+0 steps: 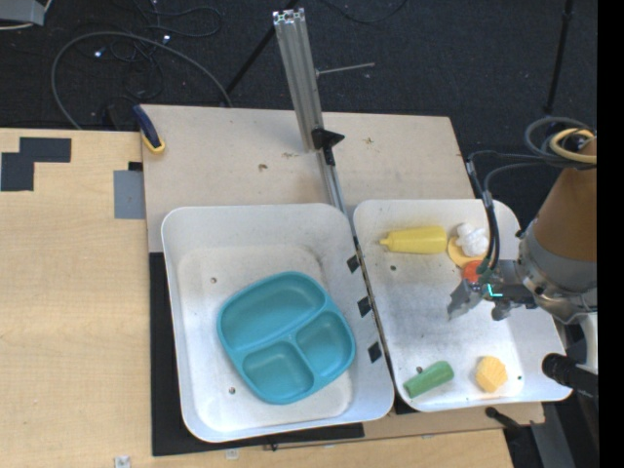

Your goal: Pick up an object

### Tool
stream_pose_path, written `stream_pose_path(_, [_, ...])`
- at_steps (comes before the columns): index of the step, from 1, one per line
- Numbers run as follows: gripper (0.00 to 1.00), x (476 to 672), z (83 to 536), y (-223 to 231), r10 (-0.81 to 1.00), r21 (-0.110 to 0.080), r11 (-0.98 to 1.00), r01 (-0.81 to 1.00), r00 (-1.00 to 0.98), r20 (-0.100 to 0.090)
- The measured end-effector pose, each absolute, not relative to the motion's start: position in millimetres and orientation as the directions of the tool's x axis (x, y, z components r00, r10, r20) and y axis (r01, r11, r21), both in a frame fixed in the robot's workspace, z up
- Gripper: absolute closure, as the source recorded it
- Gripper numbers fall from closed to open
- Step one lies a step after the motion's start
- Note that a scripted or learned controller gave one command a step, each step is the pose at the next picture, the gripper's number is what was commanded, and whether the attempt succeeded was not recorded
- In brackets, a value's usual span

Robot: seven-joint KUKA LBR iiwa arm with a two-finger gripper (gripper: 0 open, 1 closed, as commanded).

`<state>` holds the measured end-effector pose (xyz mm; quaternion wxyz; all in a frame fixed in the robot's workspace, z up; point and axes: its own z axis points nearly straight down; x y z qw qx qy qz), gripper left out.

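- We see 2 shallow white bins side by side on the bench: the left bin (185,261) and the right bin (409,330).
- The left bin holds a teal divided tray (285,335) with 3 compartments, lying flat and turned at an angle.
- The arm (565,232) comes in from the right, and its gripper (478,298) hangs over the right-hand part of the right bin.
- We cannot tell how the gripper stands, and we see no object in its grasp.
- A yellow squeeze bottle (416,241) lies on its side near the bin's far edge, up and to the left of the gripper, apart from it.
- A small white piece (470,234) sits just right of the bottle, next to a rounded yellow piece (458,253), both just above the gripper.
- A green cylinder (429,378) lies tilted near the front edge, below and left of the gripper, well apart from it.
- A small yellow-orange lump (491,372) rests near the front right corner, almost straight below the gripper in the view, with bare bin floor between them.
- An aluminium post (300,81) stands behind the 2 bins.
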<state>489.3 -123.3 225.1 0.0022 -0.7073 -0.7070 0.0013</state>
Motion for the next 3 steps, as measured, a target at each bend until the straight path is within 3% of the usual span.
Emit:
stream_pose_path(1, [0.0,489.5,225,-123,1.0,-0.004,0.0,1.0,0.0,0.001])
stream_pose_path(3, [0.0,491.6,116,-125,1.0,-0.01,0.0,1.0,0.001,0.003])
